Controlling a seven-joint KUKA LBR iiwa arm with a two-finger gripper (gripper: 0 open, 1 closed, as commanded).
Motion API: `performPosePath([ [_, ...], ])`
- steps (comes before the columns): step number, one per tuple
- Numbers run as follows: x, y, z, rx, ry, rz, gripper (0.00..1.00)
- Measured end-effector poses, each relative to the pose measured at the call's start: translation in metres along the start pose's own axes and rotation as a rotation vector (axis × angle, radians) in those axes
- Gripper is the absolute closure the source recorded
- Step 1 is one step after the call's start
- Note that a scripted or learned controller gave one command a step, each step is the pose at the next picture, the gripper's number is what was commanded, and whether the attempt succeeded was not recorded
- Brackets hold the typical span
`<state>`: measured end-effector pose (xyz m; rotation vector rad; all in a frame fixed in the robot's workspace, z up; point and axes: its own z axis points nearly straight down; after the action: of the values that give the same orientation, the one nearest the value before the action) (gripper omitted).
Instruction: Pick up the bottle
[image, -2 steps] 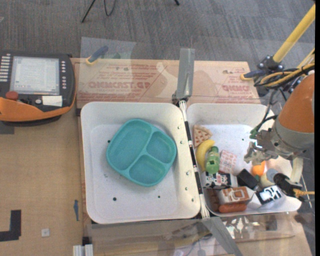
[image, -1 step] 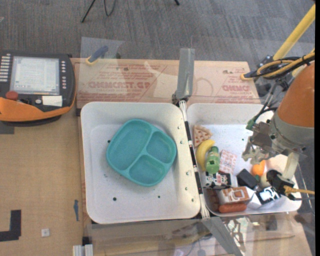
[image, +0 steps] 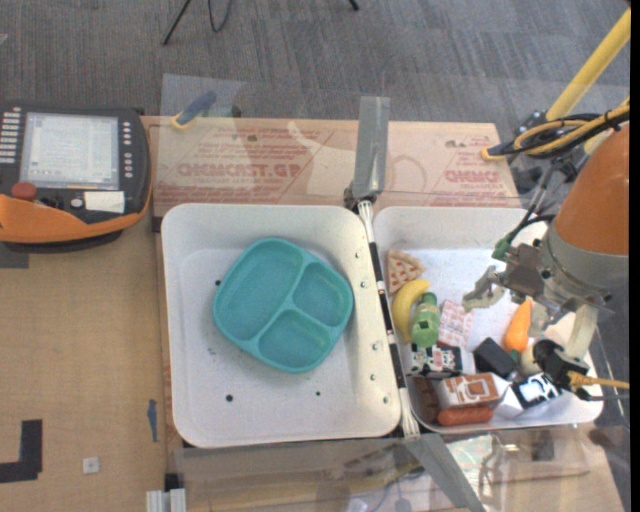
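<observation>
Right bin, beside banana | bottle: small, green | gripper near; grip state unclear

The bottle is small and green, with a dark cap end — it lies on its side in the right bin, near that bin's left wall. It rests just beside a yellow banana, touching or nearly touching it, amid other clutter.
</observation>
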<state>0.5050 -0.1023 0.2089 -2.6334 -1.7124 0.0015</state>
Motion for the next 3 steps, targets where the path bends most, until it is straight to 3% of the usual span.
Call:
performPosePath([
  [1, -0.008, -0.014, 0.088, -0.025, 0.006, -0.127, 0.0],
  [2, 0.023, 0.062, 0.122, -0.006, 0.0, -0.232, 0.0],
  [3, 0.052, 0.107, 0.123, -0.003, 0.0, -0.379, 0.0],
])
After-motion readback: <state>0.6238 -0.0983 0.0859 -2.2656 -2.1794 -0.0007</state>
